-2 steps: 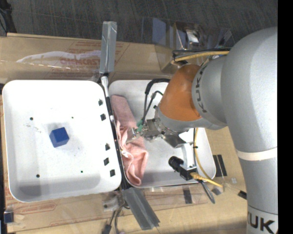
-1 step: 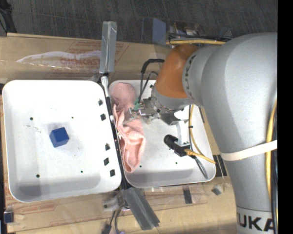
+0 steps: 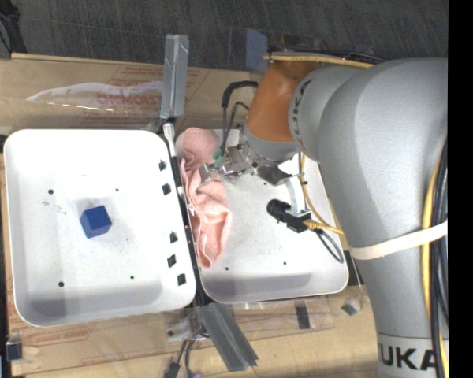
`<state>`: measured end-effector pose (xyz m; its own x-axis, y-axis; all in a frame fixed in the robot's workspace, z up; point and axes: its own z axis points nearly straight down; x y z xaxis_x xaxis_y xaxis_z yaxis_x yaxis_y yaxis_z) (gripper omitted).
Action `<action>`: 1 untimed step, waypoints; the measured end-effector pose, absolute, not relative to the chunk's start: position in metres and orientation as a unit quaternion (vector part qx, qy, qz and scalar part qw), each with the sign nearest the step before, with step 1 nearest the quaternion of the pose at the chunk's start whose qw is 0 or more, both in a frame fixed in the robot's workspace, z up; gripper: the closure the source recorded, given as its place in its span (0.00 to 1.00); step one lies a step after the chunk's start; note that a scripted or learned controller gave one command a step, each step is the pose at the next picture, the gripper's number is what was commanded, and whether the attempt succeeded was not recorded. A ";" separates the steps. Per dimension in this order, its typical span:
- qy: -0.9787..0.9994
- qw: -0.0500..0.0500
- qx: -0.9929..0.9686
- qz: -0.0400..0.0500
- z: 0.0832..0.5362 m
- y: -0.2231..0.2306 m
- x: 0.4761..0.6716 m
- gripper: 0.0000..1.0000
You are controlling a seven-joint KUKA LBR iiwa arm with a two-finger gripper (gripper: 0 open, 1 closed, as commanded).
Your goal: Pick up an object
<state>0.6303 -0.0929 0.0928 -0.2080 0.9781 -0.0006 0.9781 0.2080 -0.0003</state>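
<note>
The pink cloth [image 3: 205, 203] lies rumpled along the right bin's [image 3: 299, 278] left wall, soft, light and easiest pinched at a raised fold, with the hand [image 3: 227, 166] touching its upper end, fingers too hidden to tell.

The arm [image 3: 378, 132] covers the right bin's [image 3: 260, 286] far right corner and hides most of the claw [image 3: 223, 166], whose fingertips blur into the pink cloth [image 3: 206, 211]
</note>
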 end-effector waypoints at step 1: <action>0.791 -0.002 0.612 -0.001 0.092 -0.104 0.577 0.00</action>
<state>0.5767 -0.1043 0.0919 -0.2507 0.9681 0.0015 0.9681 0.2507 -0.0031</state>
